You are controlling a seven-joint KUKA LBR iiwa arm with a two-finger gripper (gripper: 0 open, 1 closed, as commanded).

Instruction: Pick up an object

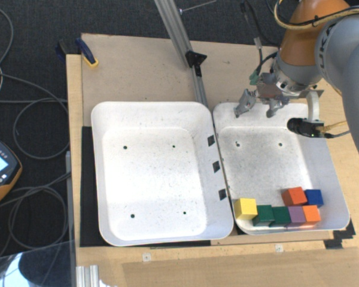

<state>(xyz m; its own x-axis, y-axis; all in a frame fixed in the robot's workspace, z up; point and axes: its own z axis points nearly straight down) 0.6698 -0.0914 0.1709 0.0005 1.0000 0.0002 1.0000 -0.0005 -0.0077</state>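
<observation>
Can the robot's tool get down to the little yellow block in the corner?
Probably yes. The tool hangs open over the far edge of the right white plastic bin, and nothing covers the small yellow cube. But it sits against the bin's near left wall beside a green block, so finger room looks tight.

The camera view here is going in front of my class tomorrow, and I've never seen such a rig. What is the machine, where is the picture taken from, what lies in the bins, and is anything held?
One camera, fixed above the bench, looks down at a slant. The grey machine with the orange band is a robot arm reaching in from the right. Its claw hangs open over the far edge of the right bin, with nothing between its fingers. Small blocks sit clustered at that bin's near edge: a yellow block, two green blocks, a purple block, two orange blocks and a blue block. A second white bin, the left bin, lies alongside.
</observation>
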